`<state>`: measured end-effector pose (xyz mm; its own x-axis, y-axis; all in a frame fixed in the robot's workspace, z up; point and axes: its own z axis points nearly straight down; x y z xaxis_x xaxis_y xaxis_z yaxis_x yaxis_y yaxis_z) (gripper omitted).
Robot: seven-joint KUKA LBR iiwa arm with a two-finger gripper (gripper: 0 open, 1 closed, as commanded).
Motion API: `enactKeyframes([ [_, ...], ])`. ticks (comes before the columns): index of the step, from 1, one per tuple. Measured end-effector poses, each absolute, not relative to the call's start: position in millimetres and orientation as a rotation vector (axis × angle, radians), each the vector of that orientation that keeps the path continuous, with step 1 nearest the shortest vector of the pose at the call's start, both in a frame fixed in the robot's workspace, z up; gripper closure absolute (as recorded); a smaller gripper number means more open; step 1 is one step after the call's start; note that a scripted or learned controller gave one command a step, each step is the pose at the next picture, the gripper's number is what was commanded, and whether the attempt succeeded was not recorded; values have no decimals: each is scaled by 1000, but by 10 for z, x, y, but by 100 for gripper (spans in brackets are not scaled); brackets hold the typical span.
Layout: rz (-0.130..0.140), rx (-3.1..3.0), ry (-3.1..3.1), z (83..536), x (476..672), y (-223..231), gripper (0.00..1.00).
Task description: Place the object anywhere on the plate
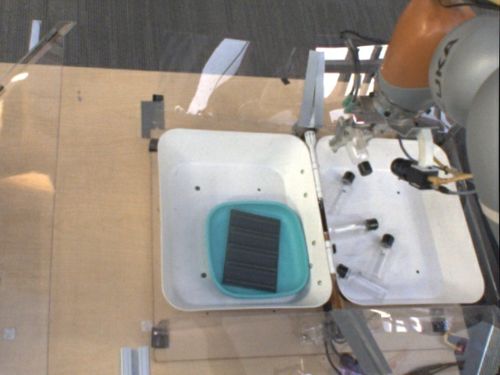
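Two shallow white bins sit side by side before you: the left bin (180,170) holds a square teal plate (293,244) with a dark ribbed block (251,250) lying on it. Several clear black-capped vials (355,227) lie scattered in the right bin (437,272). Your gripper (353,137) hovers at that bin's far left corner; you cannot tell how its pincer stands.

Two white bins sit side by side on a wooden bench (78,233). Left bin (180,209) holds a teal plate (293,248) w/ a dark ribbed block (251,250) lying on it. Right bin (437,264) has several clear vials w/ black caps scattered about: one (342,187) near the divider, one (355,226) mid-bin, one (382,253) beside it, one (359,281) at the front edge. The grey-and-orange arm (437,45) hangs over the right bin's far end, gripper (351,139) just above a vial (363,166).
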<state>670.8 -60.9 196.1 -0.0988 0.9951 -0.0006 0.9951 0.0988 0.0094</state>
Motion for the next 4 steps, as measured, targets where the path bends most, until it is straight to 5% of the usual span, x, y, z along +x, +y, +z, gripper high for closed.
enactKeyframes([
  [1,6,1933,2472,1856,6067,-184,100],
  [2,6,1803,2569,1853,5741,560,100],
  [3,7,1860,2529,1858,5044,1167,100],
  [4,7,1861,2528,1859,5046,1162,0],
])
